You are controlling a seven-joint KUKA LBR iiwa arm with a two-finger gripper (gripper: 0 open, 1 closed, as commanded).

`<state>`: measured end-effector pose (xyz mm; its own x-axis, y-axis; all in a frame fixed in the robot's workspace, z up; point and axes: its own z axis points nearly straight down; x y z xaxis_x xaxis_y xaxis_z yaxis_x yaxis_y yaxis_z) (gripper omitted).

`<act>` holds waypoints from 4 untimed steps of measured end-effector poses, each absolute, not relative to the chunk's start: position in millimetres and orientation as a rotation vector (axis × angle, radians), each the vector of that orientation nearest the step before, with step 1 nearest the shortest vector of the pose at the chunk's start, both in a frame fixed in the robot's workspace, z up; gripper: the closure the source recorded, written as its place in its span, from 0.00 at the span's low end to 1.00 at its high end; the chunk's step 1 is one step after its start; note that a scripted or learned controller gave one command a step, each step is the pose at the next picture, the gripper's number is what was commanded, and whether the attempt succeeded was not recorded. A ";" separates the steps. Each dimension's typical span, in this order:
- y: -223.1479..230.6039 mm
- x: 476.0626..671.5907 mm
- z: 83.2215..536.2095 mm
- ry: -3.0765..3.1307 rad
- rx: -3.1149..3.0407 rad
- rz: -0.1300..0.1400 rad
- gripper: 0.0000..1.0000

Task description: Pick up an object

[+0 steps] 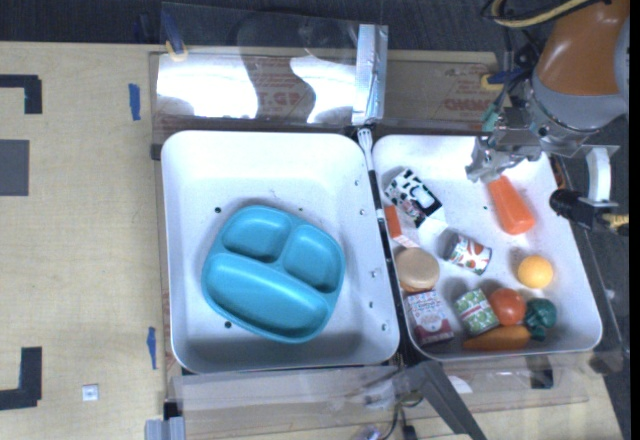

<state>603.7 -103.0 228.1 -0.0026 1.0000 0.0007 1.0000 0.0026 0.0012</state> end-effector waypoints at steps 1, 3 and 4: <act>-103.3 603.5 227.6 2.224 2.220 0.001 0.00; -217.8 607.1 128.1 2.291 2.159 0.003 0.00; -210.2 632.4 88.1 2.412 2.015 0.023 0.00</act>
